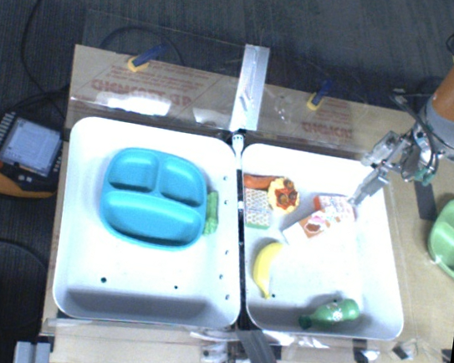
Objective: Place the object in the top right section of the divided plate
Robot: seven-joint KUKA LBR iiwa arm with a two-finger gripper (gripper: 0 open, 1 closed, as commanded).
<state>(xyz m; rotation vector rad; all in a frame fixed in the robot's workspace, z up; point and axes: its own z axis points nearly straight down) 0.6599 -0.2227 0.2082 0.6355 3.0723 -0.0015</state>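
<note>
The blue divided plate [155, 195] lies in the left bin [77, 281], with two small sections on its far side and one long section in front. My gripper [365, 177] hangs open over the far right corner of the right bin [382, 276], with nothing between its fingers. Just below and left of its lower fingertip lies a red and white carton [326, 216]. The right bin also holds a yellow banana [265, 266], a green bottle [332, 312] on its side, a red and orange food item [282, 194] and a flat packet [256, 209].
A small green object [211, 213] lies in the left bin against the plate's right edge. A raised divider [240, 238] separates the two bins. A green item [452, 235] sits on the bench outside the right bin.
</note>
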